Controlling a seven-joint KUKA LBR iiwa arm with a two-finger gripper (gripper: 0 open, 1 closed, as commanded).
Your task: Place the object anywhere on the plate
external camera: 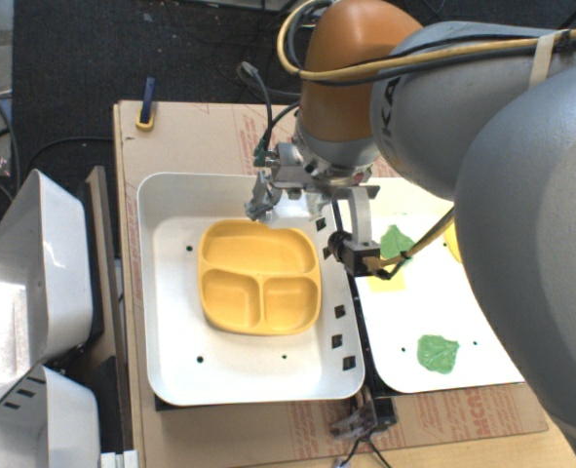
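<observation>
A yellow plate (pixel 260 277) with three compartments lies in the middle of the left bin (pixel 171 359). The tool (pixel 264 203) hangs over that bin's far side, just beyond the plate's back edge. The picture does not settle whether it is clenched or released, and nothing can be seen in its grasp.

The grey arm (pixel 443 86) reaches in across the right bin (pixel 482 310) and covers much of it. One green lump (pixel 396 241) lies in the right bin near the wall shared with the left bin, with part of the wrist hardware in front of it. A second green lump (pixel 438 352) lies nearer the front of the same bin, out in the open.

Both bins rest on a cardboard-covered worktop (pixel 190 135). A small blue-handled item (pixel 147 103) lies at the worktop's far left corner, well apart from the bins.
</observation>
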